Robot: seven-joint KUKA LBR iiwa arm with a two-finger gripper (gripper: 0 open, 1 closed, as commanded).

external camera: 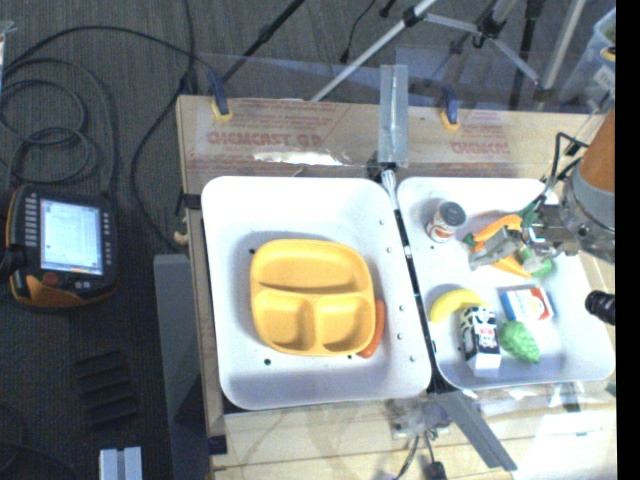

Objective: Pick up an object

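— So, how far along can the pick be judged to be?

— Only the approach, it seems. The gripper (500,251) is seen low in the right bin (590,363), reached in from the right, down among an orange and green toy (497,230) near the bin's upper middle. Nothing is seen lifted clear of the bin floor.

— And the fingers?

— Their state cannot be told; they are lost against the clutter around them, so no hold can be claimed.

— What else is left within reach?

— A small can (446,219) stands just to the left. Nearer the front, a banana (450,303), a cow-patterned carton (480,336), a green leafy toy (520,341) and a blue and white box (526,304) are bunched close together. In the left bin (225,268) a yellow divided tray (308,296) lies over an orange item (376,330).

— So what remains?

— The closing on one object and the lift are both judged still to be done.
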